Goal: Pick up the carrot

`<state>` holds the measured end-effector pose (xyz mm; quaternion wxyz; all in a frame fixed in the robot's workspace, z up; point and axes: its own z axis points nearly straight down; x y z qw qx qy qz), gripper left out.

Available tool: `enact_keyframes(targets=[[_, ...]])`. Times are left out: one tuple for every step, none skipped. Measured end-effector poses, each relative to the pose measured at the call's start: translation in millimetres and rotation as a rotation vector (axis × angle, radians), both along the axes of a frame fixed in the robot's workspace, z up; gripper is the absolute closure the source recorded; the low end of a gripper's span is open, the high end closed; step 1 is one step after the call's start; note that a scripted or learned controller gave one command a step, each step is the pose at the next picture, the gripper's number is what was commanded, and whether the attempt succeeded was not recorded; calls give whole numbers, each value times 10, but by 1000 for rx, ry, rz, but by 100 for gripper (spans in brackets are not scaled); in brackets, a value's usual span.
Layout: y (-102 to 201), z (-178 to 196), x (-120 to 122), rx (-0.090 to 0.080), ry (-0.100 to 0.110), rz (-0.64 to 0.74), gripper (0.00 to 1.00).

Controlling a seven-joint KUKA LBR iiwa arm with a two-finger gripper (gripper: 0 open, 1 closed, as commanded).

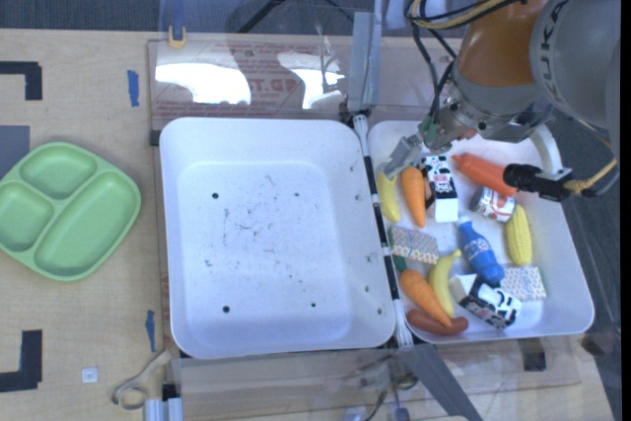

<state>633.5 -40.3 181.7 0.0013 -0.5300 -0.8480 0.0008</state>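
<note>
Right bin (577,296), near end: an orange carrot (422,293) lies slanted beside a sausage (439,322) and banana (444,273). Farther up, a second carrot (414,195) lies lengthwise along the bin's left wall, thick end up, just below the gripper (432,135). Can't tell if the jaws are apart or together; nothing visibly held.

Wooden bench (79,64), two white bins (187,212) side by side, green divided plate (64,212) at left
</note>
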Motion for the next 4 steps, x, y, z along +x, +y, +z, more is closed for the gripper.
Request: enact_keyframes(targets=[[-517, -783, 84, 0, -4, -14, 0], [-589, -956, -691, 0, -8, -81, 0], [52, 7, 52, 0, -3, -119, 0], [-83, 1, -121, -1, 1, -108, 0]])
